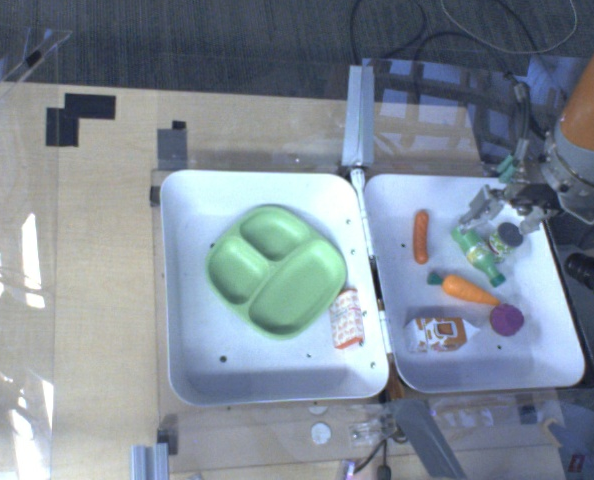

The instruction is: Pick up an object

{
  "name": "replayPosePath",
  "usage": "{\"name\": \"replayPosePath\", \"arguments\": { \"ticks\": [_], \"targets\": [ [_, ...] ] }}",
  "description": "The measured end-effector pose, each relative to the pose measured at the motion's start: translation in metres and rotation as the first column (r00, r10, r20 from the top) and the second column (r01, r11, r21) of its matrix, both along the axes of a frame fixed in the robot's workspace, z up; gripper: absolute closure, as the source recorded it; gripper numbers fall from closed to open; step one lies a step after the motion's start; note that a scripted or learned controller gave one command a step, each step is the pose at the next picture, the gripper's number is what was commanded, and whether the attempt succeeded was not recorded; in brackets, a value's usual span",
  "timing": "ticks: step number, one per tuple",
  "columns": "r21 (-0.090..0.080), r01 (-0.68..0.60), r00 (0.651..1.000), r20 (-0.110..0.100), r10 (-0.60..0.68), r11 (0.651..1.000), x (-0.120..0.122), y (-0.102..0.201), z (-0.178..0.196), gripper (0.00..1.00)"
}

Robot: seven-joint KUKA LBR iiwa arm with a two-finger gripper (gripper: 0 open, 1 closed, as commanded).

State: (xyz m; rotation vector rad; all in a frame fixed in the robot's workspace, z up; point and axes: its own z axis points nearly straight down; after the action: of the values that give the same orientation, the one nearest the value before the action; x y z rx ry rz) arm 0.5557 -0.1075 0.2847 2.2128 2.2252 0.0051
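Camera view: you saw the gripper (497,218) positioned over the green bottle (477,250) for pickup; you could not tell its grip state.

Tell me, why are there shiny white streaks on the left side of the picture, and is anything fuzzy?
In the camera view, the streaks are glare on a clear panel by the bench's left edge; the arm's orange band at the right looks soft and blurry; the green plate and carrot are fairly sharp, with faint shadows.
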Motion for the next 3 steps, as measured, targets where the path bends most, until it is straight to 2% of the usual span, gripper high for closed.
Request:
{"name": "replayPosePath", "arguments": {
  "ticks": [1, 2, 3],
  "targets": [
    [0.001, 0.015, 1.0, -0.001, -0.015, 1.0, 0.039, 0.014, -0.12, 0.0],
    [0.0, 0.025, 1.0, 0.004, -0.025, 1.0, 0.067, -0.001, -0.197, 0.0],
    [0.002, 0.024, 1.0, 0.011, -0.024, 1.0, 0.069, 0.0, -0.184, 1.0]
  ]
}}
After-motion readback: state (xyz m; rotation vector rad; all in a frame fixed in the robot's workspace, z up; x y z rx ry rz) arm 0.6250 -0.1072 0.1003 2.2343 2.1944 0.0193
